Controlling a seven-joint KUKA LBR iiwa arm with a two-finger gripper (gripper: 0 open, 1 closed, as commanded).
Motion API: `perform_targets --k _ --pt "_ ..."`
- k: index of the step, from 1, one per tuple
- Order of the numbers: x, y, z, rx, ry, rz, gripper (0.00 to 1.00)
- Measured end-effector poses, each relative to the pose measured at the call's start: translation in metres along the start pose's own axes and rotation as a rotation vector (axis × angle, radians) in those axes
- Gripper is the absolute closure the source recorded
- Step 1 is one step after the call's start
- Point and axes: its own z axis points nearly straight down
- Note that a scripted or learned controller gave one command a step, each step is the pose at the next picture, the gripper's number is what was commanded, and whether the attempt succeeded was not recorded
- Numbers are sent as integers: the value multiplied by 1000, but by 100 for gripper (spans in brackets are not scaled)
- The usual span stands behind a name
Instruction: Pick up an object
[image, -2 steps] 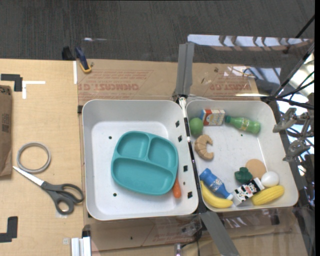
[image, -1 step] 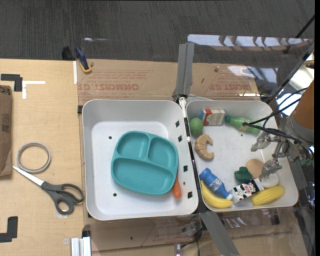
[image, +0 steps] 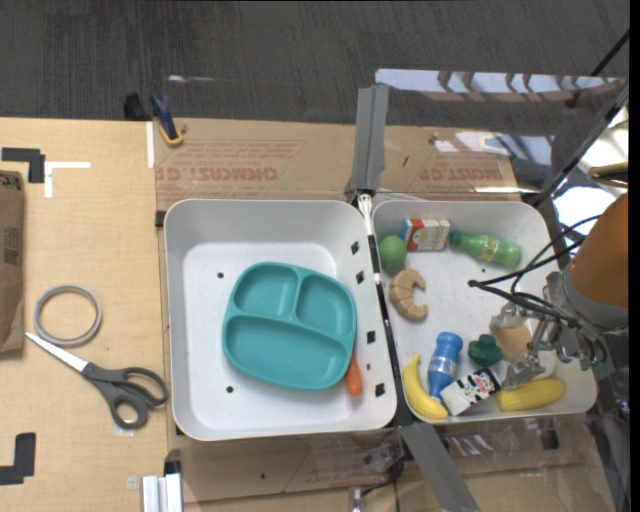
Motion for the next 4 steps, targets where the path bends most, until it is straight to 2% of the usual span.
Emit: perform_targets --k 1,2,3,4 --pt "1 58 2 -4 2 -108 0" --pt "-85 -10 -11 -5 16 -91 0" --pt "-95 66 8 -5 19 98 0" --pt "-41 103 7 -4 21 133 0"
